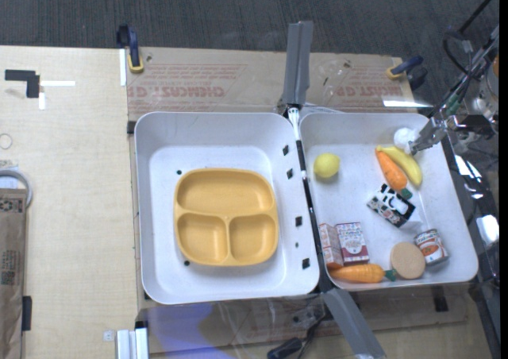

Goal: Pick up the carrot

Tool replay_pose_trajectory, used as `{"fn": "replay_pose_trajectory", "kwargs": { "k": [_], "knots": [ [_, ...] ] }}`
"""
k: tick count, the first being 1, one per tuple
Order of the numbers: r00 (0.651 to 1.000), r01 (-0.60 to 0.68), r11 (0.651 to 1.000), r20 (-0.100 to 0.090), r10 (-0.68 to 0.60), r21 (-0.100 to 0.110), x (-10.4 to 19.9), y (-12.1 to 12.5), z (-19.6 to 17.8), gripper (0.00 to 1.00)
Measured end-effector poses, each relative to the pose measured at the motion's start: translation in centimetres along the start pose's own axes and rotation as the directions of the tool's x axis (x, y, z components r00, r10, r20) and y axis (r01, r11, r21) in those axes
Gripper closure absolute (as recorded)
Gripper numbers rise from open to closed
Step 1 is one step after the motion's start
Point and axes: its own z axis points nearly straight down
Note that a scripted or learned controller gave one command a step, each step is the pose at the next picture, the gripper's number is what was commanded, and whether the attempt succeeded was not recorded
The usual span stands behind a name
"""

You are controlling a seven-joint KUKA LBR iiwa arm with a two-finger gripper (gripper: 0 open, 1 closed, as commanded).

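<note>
Taking the yellow divided plate (226, 217) in the left bin (147, 214) as the landmark, everything else lies to its right, in the right bin (468, 258). Nearest come a lemon (326, 165) and two small cartons (344, 243). Just below the cartons, against the bin's near wall, lies a carrot (359, 273), untouched, so the pick seems not yet begun. Farther right, an orange carrot-like piece (391, 168) rests against a banana (405, 164); which one is meant is unclear. Farthest from the plate, the gripper (425, 137) hovers at the bin's far corner, small and blurred; whether it is released or clenched cannot be told.
</note>
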Motion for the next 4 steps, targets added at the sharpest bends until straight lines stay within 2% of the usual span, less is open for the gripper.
{"fn": "replay_pose_trajectory", "kwargs": {
  "k": [1, 2, 3, 4],
  "knots": [
    [0.999, 0.043, 0.999, 0.000, -0.043, -0.001, 10.2, 7.7, 2.0, 0.00],
    [0.995, 0.099, 0.995, 0.001, -0.099, -0.003, 6.2, 7.7, 14.9, 0.00],
    [0.999, -0.046, 0.999, 0.000, 0.046, 0.001, 10.7, 0.1, 15.2, 0.00],
    [0.958, -0.286, 0.958, 0.001, 0.286, 0.000, 10.1, 5.1, 15.2, 0.00]
  ]
}}
